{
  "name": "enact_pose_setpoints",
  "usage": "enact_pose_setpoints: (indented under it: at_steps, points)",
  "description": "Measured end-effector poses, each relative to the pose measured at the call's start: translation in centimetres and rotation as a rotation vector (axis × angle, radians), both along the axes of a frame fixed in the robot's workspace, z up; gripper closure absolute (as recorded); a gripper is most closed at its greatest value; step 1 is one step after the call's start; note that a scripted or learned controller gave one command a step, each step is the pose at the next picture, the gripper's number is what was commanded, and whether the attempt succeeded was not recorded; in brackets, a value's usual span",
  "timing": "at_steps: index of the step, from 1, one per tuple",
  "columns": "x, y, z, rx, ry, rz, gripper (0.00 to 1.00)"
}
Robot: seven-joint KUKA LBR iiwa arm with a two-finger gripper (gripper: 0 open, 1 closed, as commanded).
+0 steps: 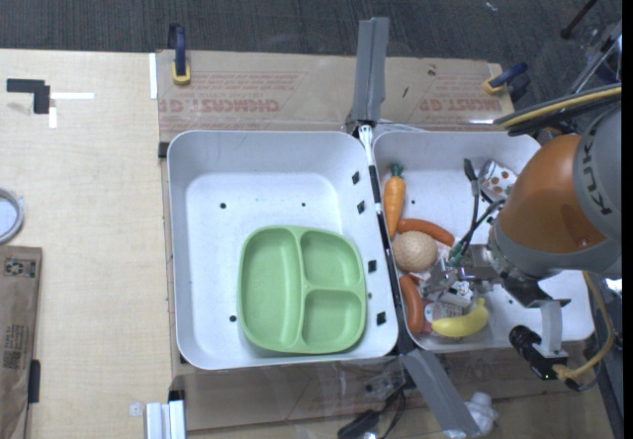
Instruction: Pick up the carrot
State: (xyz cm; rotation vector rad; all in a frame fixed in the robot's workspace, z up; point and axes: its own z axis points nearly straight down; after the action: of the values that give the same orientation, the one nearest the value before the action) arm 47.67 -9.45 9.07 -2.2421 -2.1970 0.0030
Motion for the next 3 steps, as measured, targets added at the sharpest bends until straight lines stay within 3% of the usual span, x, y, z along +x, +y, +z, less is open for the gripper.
enact_pose_setpoints:
  at_steps: [1,2,3]
  points:
    - [0.0,0.0,0.0,0.0,0.0,0.0,0.0]
    - [7.8,12.3,10.0,-0.001,-0.001,0.227,0.0]
    - [14.4,21.2,6.2,-0.002,-0.002,0.384,0.0]
